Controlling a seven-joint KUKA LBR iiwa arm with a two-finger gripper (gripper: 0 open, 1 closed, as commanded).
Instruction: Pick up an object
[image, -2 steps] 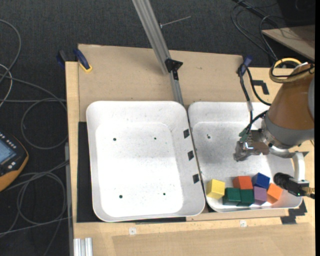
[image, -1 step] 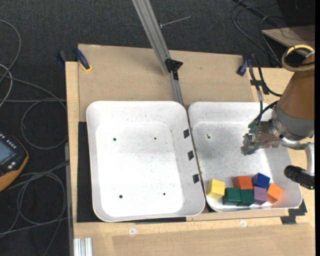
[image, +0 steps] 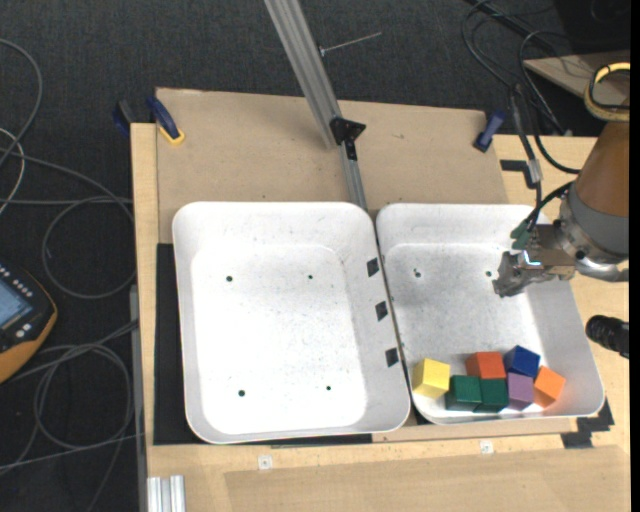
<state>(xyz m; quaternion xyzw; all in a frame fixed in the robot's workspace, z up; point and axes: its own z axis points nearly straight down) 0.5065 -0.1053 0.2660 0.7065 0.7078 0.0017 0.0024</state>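
Several small coloured blocks lie bunched at the near edge of the right bin (image: 455, 245): a yellow block (image: 433, 376), a green block (image: 477, 392), a red-orange block (image: 489, 365), a blue block (image: 523, 359), a purple block (image: 521, 387) and an orange block (image: 549, 382). My gripper (image: 511, 279) hangs over the right part of that bin, farther back than the blocks and apart from them. Nothing shows between its fingers.
The left bin (image: 270, 320) sits beside the right one, with black clips (image: 381, 310) along the shared wall. A slanted metal rail (image: 320, 95) runs from the top to the bins' rear junction. Blue clamps (image: 165, 120) hold the board's far corners.
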